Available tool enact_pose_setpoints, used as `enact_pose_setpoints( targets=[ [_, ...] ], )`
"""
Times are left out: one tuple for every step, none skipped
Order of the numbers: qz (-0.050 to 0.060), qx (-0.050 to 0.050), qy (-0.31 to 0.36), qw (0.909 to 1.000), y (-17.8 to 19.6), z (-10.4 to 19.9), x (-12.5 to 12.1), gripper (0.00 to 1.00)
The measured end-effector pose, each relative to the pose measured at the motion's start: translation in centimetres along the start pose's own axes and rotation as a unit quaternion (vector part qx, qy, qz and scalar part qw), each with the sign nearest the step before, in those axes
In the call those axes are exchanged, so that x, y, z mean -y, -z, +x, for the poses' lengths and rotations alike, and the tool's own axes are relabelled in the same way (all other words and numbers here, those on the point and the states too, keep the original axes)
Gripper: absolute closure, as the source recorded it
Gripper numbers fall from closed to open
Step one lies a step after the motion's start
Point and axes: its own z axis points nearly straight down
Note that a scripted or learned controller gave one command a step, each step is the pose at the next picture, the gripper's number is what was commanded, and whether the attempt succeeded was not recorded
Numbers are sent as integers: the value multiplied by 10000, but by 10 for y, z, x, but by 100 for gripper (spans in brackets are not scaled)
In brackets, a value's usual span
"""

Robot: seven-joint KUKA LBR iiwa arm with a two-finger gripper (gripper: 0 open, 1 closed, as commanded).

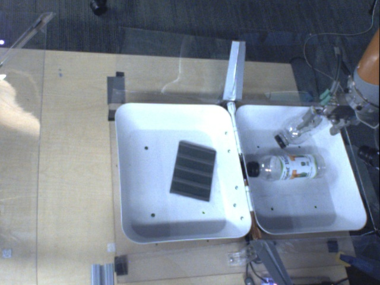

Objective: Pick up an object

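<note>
The bottle [289,166] lies ungrasped in your right bin [350,212], the pincer [291,134] hovers just above it, grip state unclear, so the pick remains.

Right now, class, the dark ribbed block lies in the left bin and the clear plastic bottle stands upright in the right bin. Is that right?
Not quite. The camera view shows the clear plastic bottle lying on its side in the right bin, black cap pointing toward the left bin. The dark ribbed block does lie in the left bin.
</note>
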Motion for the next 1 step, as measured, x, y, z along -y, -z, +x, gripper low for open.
enact_pose_setpoints(
  targets=[
    [9, -2, 359, 9994, -101, -38, 14, 0]
  ],
)
